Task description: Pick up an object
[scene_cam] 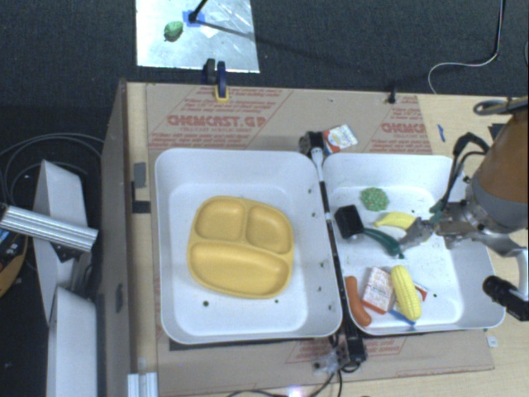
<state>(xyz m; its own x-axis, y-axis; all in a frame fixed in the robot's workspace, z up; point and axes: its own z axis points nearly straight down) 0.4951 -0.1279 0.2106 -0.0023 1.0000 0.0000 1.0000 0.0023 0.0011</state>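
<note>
Claw (416, 231) hovers low in the right white bin (471, 304), fingers' state impossible to tell, just beside the yellow plastic banana (395, 220).

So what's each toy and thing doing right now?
Yellow plate: flat in the left bin, nothing on it.
Broccoli: loose in the right bin.
Banana: lying beside the tool.
Corn: lying loose, near the front.
Carrot: lying along the bin's left wall.
Black scoop: resting on the floor, untouched.
Tool: low in the right bin, holding nothing I can see.
</note>
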